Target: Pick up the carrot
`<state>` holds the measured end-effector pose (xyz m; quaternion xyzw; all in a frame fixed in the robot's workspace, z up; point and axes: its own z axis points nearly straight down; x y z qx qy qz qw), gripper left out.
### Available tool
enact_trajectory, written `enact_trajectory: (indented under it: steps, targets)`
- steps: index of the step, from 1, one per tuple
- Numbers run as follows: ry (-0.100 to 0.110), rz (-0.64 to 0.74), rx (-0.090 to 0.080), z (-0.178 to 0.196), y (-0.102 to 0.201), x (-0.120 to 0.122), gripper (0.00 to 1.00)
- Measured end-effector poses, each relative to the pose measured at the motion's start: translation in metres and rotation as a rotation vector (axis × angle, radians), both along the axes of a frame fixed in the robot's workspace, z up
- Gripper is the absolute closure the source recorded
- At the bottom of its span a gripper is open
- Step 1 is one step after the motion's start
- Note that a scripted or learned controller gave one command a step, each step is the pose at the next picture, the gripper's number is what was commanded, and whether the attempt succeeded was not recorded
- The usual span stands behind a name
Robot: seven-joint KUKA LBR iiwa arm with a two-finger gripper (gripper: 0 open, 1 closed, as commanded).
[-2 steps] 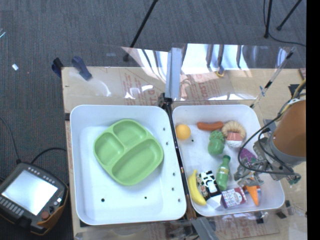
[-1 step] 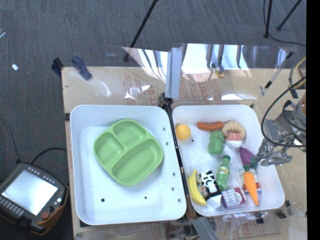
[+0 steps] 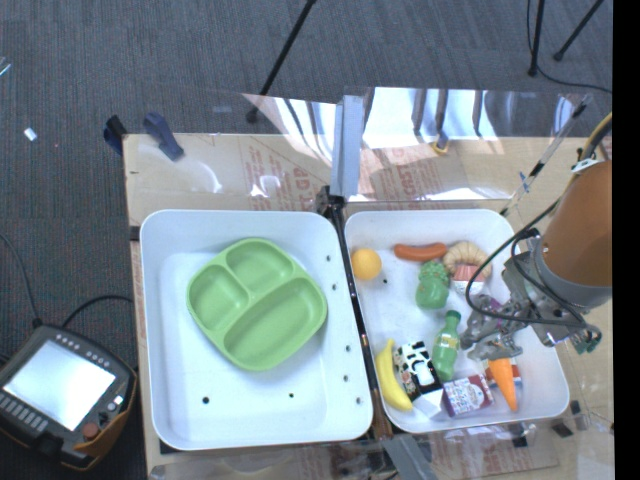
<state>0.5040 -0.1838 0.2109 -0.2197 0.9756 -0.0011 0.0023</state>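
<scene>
Hovering just above the carrot (image 3: 505, 382)

From the gripper (image 3: 492, 340), the carrot lies at five o'clock, tip pointing six; whether the jaws are clenched, I cannot tell.

You have the divided plate (image 3: 258, 304) in the left bin (image 3: 160, 258), while the carrot (image 3: 506, 383) lies in the right bin's (image 3: 545, 403) front corner, beside the carton (image 3: 466, 396).

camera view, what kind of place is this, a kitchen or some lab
Most likely a robotics lab, not a kitchen. Two white bins sit on a bench over grey carpet, a robot arm reaches over toy food such as the carrot, and a control tablet lies on the floor.
</scene>
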Motion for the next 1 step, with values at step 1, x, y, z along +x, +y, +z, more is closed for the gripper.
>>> enact_trajectory:
  steps: [1]
  targets:
    - [0.012,0.225,0.009,0.0763,-0.0001,-0.0047,1.00]
